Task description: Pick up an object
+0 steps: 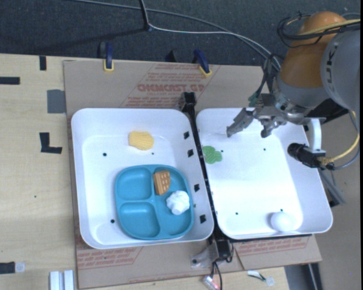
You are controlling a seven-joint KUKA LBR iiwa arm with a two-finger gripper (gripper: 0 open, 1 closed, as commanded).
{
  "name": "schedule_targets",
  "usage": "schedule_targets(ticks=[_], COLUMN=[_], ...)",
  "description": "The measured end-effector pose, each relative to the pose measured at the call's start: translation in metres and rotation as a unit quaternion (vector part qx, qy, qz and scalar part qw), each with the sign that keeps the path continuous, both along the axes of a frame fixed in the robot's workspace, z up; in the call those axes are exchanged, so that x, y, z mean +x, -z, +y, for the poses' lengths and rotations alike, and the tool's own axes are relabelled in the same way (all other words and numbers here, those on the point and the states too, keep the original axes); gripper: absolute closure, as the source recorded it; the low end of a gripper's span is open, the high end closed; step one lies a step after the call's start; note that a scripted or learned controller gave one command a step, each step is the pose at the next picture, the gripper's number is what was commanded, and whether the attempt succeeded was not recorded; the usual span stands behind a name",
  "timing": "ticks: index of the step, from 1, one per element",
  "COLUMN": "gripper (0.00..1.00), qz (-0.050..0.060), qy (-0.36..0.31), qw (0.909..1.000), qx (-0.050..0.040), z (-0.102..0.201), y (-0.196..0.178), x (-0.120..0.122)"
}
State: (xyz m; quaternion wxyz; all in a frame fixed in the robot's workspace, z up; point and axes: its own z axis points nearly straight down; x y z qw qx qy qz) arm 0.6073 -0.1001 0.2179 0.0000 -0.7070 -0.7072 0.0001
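The tool [252, 127] hangs over the upper part of the right bin [302, 180], at about one o'clock from the middle of the view, with its two fingers [237, 125] spread apart and nothing between them. The grey arm [327, 59] with its orange band comes in from three o'clock.

In the right bin, a small green object [212, 155] lies against the left wall, at about eight o'clock from the tool and apart from it. A white ball [284, 221] sits near the bin's lower edge, at five o'clock from the tool and well apart.

In the left bin [88, 162], a blue divided tray [133, 213] rests toward the six o'clock side. A tan waffle-like piece [161, 182] stands in its upper right compartment, and a white crumpled object [178, 202] lies just below it, on the tray's right side. A yellow object [141, 140] lies on the bin floor at twelve o'clock from the tray, near it but not touching.

Both bins sit on a cardboard sheet [157, 83] on the table [24, 180].
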Motion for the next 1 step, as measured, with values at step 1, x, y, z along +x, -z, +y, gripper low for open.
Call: schedule_targets(ticks=[1], gripper=[0.0], qz=[-0.004], qy=[-0.002], qw=[1.0], qx=[0.0004], z=[0.0542], y=[-0.098], x=[-0.0136])
